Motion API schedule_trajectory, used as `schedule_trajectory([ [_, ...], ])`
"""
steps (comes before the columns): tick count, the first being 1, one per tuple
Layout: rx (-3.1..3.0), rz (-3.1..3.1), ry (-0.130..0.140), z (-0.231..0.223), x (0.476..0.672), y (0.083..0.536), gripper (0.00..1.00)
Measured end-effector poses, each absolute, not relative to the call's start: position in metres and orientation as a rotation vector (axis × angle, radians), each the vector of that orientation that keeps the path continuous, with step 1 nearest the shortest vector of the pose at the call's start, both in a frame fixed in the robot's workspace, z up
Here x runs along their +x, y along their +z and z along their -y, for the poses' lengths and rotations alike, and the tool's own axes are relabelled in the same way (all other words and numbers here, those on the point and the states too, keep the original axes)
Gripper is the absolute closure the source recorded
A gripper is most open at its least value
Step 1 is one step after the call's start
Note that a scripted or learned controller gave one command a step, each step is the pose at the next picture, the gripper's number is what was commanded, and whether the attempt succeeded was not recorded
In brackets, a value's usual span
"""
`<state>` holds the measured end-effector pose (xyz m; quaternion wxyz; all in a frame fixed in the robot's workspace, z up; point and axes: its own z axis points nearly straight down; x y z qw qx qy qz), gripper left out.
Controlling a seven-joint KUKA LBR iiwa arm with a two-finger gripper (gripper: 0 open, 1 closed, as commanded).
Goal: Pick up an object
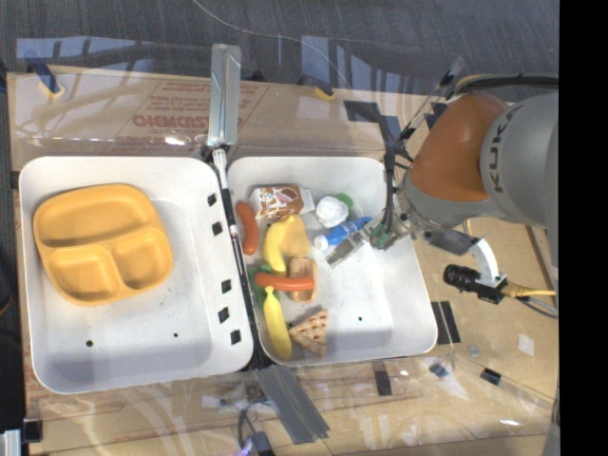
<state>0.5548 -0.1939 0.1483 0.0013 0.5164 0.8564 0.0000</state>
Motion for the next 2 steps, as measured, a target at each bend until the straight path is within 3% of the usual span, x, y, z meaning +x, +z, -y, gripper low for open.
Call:
schedule_trajectory([
  [1, 1.961, -2.444, 0.007, 0.208, 0.625, 0.096, 0.0],
  [2, 1.954, -2.448, 0.006, 0.208, 0.626, 0.107, 1.0],
])
